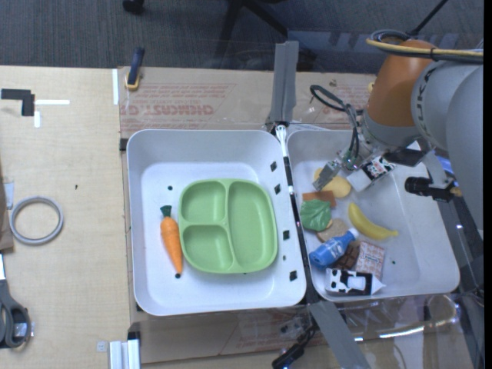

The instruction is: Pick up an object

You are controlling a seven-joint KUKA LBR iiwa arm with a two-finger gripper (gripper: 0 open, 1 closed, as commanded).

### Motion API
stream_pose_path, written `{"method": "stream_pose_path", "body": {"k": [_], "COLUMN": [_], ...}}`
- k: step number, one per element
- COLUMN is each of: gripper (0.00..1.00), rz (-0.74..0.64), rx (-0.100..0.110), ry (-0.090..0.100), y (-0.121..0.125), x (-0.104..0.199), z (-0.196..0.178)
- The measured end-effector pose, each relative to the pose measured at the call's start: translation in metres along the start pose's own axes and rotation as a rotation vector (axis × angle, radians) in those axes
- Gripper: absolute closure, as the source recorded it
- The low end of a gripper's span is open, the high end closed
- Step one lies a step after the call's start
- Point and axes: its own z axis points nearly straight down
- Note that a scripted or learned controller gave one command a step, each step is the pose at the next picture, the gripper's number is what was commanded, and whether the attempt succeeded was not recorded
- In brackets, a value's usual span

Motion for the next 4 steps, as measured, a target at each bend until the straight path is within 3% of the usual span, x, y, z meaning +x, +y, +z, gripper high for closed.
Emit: {"method": "stream_pose_path", "body": {"k": [1,3,4], "gripper": [0.00,0.00,1.00], "rz": [-0.831,-0.323,-0.326], "rx": [-0.003,-0.001,-0.003], "ry": [-0.003,0.000,-0.004], "y": [-0.003,-0.004,-0.003], "x": [-0.014,0.000,-0.001], "z": [-0.001,0.000,-0.011]}}
